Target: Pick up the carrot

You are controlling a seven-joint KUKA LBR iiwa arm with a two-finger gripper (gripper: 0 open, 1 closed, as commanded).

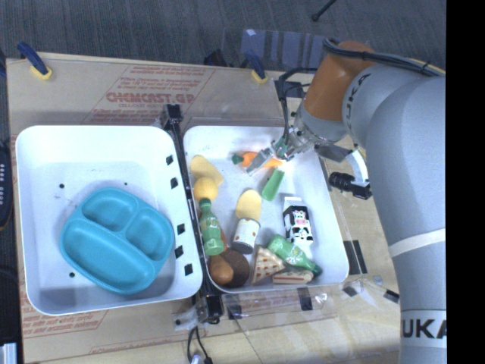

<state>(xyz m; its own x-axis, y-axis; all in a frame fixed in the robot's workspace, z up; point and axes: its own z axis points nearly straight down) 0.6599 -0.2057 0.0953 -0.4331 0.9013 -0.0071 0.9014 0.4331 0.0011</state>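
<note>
The carrot (248, 158) is a small orange piece with a green tip, lying near the back wall of the right bin (227, 136). My gripper (268, 160) is low in that bin, right beside the carrot on its right and touching it or nearly so. A bit of orange shows at the gripper's tip. The wrist and the arm's orange band (333, 82) hide the gripper's upper part.
The right bin also holds a green stick (273, 183), a cow-pattern carton (298, 222), a yellow egg shape (248, 202), a banana-like piece (204, 171), a green bottle (211, 230) and several toy foods at the front. A blue divided plate (115, 237) lies in the left bin (45, 150).
</note>
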